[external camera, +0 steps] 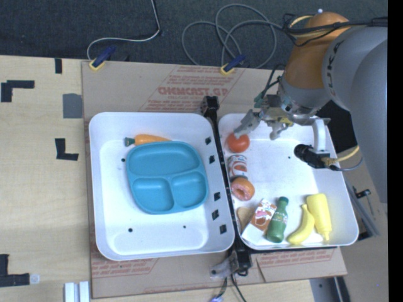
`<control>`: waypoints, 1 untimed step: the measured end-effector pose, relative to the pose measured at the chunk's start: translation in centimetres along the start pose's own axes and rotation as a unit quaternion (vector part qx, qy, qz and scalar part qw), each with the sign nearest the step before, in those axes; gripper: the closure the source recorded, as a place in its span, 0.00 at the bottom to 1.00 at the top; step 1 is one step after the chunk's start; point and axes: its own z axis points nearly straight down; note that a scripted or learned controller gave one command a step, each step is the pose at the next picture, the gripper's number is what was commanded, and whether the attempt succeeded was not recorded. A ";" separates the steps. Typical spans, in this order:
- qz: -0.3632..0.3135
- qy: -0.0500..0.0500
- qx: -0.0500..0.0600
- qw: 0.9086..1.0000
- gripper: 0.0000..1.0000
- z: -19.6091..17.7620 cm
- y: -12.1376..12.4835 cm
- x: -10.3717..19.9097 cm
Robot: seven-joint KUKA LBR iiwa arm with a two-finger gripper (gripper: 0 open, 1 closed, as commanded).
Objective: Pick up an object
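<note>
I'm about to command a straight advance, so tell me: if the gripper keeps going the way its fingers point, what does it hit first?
Most likely the tomato: the gripper sits over the right bin, and the nearer finger angles down toward it. Depth is unclear from this slanted view, so it could miss.

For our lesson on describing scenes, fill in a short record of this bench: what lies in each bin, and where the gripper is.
left bin: blue tray; carrot behind it
right bin: tomato, can, donut, carton, green bottle, banana, yellow bottle
gripper: over the right bin's far left corner, beside the tomato
jaws: open, nothing between them
</note>
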 end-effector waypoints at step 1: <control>0.001 -0.001 0.000 1.000 0.00 8.0 2.4 -1.8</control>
